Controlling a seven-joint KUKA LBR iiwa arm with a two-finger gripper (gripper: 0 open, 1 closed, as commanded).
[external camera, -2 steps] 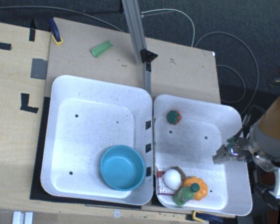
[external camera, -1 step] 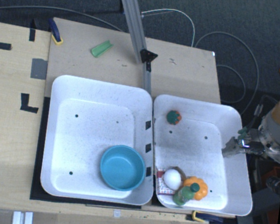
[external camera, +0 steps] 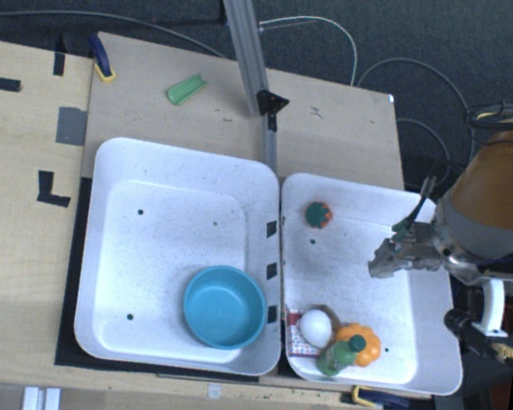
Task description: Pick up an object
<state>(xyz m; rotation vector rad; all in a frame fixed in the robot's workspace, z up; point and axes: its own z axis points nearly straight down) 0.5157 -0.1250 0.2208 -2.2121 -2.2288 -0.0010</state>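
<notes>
While poised over the right bin (external camera: 405, 358), the gripper (external camera: 390, 263) carries nothing; finger spread cannot be told. Candidates: green-orange ball (external camera: 318, 215) at ten o'clock, white egg (external camera: 316, 328) and orange-green toy (external camera: 352, 347) at seven. Step: approach. Next: choose, descend.

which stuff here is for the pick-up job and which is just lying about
For the job: gripper; green-and-orange ball; white egg; orange toy; blue bowl.

Lying about: green block; blue-and-yellow clamp; metal pole.
</notes>
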